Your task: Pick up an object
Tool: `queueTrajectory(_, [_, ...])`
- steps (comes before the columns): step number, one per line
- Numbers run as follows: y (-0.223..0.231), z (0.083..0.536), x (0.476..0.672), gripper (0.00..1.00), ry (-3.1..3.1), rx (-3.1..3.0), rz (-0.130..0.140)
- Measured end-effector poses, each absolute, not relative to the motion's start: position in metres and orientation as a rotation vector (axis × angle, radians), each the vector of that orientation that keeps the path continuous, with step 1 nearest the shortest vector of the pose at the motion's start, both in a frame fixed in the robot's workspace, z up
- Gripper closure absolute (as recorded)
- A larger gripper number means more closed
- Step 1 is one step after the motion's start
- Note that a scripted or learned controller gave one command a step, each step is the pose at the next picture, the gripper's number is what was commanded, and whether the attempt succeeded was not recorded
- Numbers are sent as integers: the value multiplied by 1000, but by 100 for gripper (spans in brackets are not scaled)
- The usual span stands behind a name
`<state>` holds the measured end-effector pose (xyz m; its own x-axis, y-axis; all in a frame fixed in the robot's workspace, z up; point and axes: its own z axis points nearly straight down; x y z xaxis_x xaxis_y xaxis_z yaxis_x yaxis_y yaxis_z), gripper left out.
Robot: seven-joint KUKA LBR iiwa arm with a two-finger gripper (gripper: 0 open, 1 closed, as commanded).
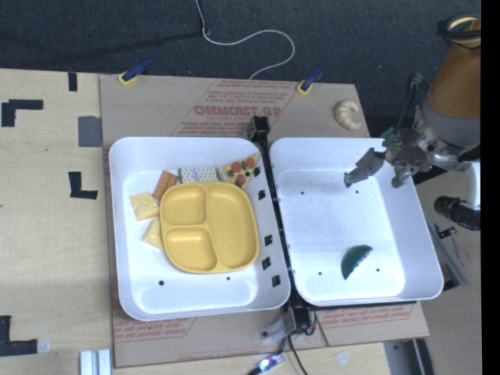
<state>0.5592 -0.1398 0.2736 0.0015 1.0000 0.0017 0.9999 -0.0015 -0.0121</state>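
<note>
I see the gripper (380, 168) hanging over the far right part of the right bin (412, 241), with its two fingers spread apart and nothing between them. One finger (358, 171) points left toward the bin's middle, the other (401, 177) sits closer to the right rim. Below the gripper in my view, nearer the front wall of the same bin, lies a small dark green object (356, 260), well apart from the fingers. Far to the gripper's left, across the divider, the left bin (125, 209) holds a yellow divided plate (209, 226) with a few small food-like pieces tucked around its back and left edges. Behind the gripper, on the tabletop (226, 108), rests a small tan object (349, 115).
</note>
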Motion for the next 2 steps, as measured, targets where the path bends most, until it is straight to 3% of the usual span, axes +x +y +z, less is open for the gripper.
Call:
queueTrajectory(1, [-140,279,561,0,-2222,-2219,2])
queueTrajectory(2, [-142,235,559,0,-2220,-2218,7])
